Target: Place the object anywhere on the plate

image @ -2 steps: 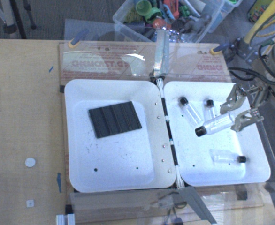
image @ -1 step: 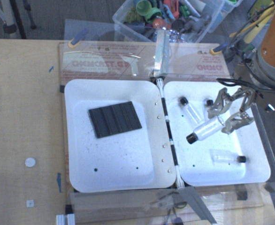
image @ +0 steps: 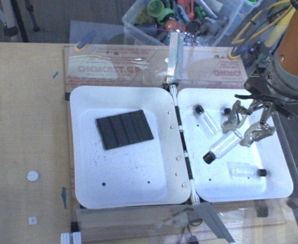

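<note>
A dark grey ridged plate (image: 124, 129) lies flat in the left bin (image: 88, 187), a little towards the back. Over the right bin (image: 276, 187) my gripper (image: 240, 134) reaches in from the right. Its fingers are shut on the upper end of a clear vial (image: 223, 145). The vial tilts down to the left, with its black cap at the low end. Gripper and vial are well to the right of the plate, across the divider between the bins.
Two more clear vials lie in the right bin: one at the back left (image: 206, 120), one at the front right (image: 245, 172). A small black cap (image: 226, 111) sits near the back. A clear tub of toys (image: 189, 9) stands behind the bins.
</note>
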Tool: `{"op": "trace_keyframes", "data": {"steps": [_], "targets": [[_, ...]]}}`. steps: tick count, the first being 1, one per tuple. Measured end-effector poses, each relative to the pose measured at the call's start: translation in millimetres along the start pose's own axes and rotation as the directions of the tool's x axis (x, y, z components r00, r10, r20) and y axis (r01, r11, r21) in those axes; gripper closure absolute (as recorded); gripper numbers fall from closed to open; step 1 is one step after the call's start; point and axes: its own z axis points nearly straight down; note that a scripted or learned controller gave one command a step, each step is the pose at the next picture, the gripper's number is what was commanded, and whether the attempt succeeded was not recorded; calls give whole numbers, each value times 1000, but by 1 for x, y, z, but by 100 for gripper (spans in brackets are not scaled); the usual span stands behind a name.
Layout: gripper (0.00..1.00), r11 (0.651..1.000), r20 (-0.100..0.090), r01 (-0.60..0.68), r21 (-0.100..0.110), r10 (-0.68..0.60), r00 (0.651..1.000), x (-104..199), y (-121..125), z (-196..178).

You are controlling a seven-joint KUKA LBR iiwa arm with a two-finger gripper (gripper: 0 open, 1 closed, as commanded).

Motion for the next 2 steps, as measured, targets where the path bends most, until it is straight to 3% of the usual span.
{"op": "trace_keyframes", "data": {"steps": [1, 2], "targets": [[100, 989, 4, 146, 4, -146, 989, -23, 26, -24], [100, 939, 0, 344, -1, -344, 939, -45, 53, -2]]}}
